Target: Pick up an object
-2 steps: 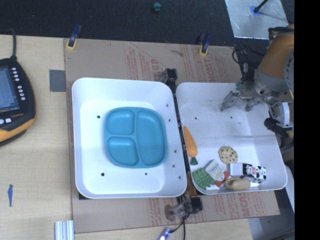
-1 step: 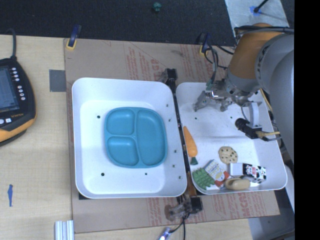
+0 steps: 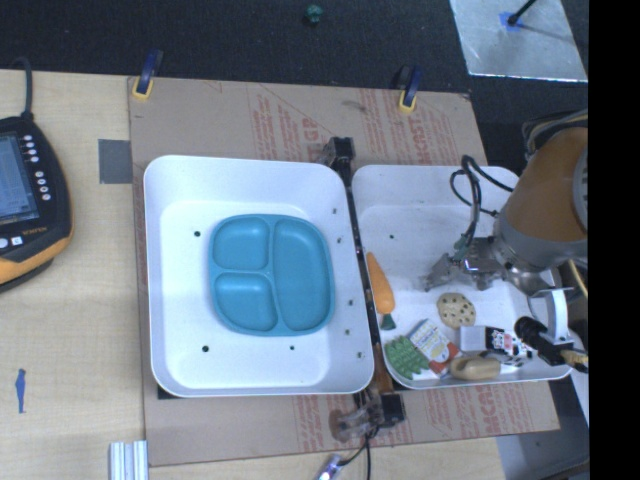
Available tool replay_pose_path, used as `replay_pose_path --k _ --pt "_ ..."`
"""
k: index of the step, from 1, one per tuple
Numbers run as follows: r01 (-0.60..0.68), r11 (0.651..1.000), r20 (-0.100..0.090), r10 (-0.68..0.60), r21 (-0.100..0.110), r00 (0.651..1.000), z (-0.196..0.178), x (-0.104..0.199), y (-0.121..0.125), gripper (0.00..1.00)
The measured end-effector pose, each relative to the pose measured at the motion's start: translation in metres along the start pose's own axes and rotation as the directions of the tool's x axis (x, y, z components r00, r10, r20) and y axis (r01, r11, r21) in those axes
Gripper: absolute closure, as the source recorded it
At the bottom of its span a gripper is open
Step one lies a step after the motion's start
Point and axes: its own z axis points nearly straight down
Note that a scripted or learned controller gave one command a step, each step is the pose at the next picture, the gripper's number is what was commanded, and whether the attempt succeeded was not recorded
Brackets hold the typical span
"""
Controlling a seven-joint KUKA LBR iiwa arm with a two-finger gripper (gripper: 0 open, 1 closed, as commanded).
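Camera view, starting nearest: along the right-hand shallow white bin's (image 3: 400, 193) six o'clock rim lies a cluster of small items. A green textured toy piece (image 3: 404, 355) sits at about seven o'clock, touching a small printed white card (image 3: 432, 340). Just beside them a tan oblong bread-like toy (image 3: 476, 369) rests against the rim, and a little black-and-white patterned toy (image 3: 503, 343) lies at roughly five o'clock. A round chocolate-chip cookie toy (image 3: 456, 309) sits a little farther in, near the bin's middle. An orange carrot-shaped toy (image 3: 380, 282) lies lengthwise against the nine o'clock wall.

The grey arm with its orange band (image 3: 548, 200) reaches in from three o'clock, black cable looped above it. Its gripper (image 3: 461, 267) hangs low over the bin floor just past the cookie, toward twelve o'clock from it, apart from it. Whether the fingers are spread or pressed together I cannot tell; nothing is visibly between them.

The left-hand white bin (image 3: 170, 268) holds a blue three-compartment plastic plate (image 3: 272, 274) at its centre. Both bins sit on a brown cardboard sheet (image 3: 250, 118) clipped at twelve o'clock, over the wooden counter (image 3: 70, 368). A black-and-orange control pendant (image 3: 25, 200) rests at the counter's nine o'clock edge.
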Motion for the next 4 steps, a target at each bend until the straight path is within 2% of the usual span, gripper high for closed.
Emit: replay_pose_path --k 1,2,3,4 --pt "0.0 1.0 -0.001 0.0 -0.003 1.0 -0.001 -0.014 0.117 0.0" --pt "0.001 1.0 0.0 -0.001 -0.001 1.0 0.0 -0.013 0.049 0.0" --pt "0.001 1.0 -0.001 -0.001 -0.003 1.0 -0.001 -0.054 0.111 0.0" --pt "0.001 1.0 -0.002 -0.001 0.0 1.0 0.0 -0.031 -0.032 0.0"
